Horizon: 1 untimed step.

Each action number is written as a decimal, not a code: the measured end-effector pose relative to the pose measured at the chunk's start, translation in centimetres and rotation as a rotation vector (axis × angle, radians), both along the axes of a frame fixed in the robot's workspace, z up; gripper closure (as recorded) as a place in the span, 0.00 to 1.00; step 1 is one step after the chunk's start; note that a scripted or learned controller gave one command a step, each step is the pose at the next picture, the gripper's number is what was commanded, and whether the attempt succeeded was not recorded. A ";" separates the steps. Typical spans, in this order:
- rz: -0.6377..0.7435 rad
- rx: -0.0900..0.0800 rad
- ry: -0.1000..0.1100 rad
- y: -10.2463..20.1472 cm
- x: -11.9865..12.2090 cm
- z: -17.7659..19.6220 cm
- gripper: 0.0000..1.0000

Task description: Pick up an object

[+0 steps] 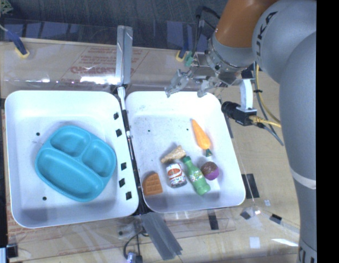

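Objs to pick all sit in the right bin [137,147], toward its near/right part: orange carrot [200,134] lying at a slant near the right wall; below it a purple-red round veg [211,170]; green bottle [195,176] lying just beside that, touching or nearly; a small can w/ red label [176,176] right next to the bottle's left; a tan bread-like piece [172,154] just above the can; an orange-brown cracker-like piece [153,184] near the front-left corner, apart from the rest. End effector [188,87] hangs over the bin's far rim, well apart from the objs, two fingers spread open w/ nothing between them. Left bin [27,114] holds a blue divided tray [76,162]. Both bins rest on the desk [59,59]; grey arm w/ orange band [243,15] comes in from the right.
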<state>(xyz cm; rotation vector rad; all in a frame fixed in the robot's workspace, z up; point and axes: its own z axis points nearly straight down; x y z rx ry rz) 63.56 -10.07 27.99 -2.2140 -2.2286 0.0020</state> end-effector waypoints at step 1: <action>0.000 0.001 0.004 -1.8 -6.7 -17.3 0.00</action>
